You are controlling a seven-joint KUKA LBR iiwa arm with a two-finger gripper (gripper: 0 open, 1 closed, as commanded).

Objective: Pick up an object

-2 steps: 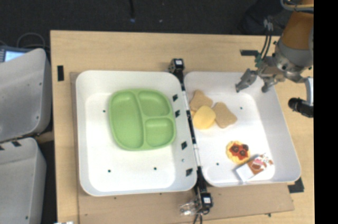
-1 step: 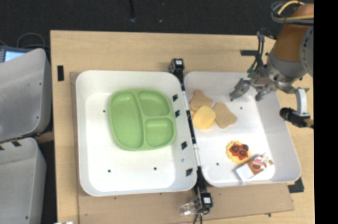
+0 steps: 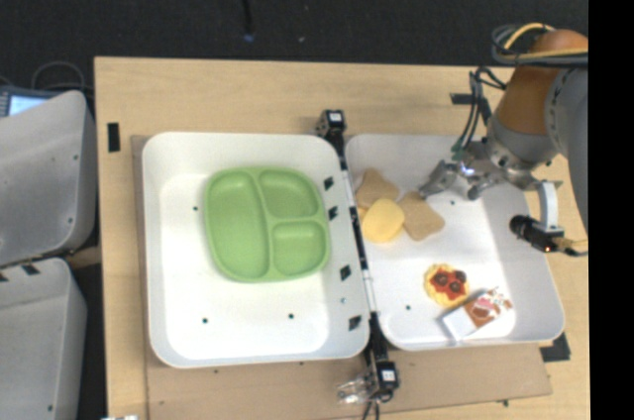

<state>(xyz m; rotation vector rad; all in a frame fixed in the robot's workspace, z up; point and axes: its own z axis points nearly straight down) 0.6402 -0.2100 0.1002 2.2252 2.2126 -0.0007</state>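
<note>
**Arm poised over the right bin, nothing yet grasped**

The grey two-finger gripper [image 3: 458,180] hangs over the upper part of the right-hand shallow white bin [image 3: 515,324]; its fingers appear spread, with nothing between them. Candidate objects lie below and to its left: a round yellow piece [image 3: 382,221] touching two flat tan slices [image 3: 424,219], with a small pizza-like toy [image 3: 447,282] and a red-and-white packet [image 3: 479,310] nearer the front wall. The left-hand white bin [image 3: 168,329] holds a green divided plastic tray [image 3: 265,224]. Risk: the tan slices lie flat and abut the yellow piece, so closing fingers may slide over them or nudge a neighbour aside.
</note>
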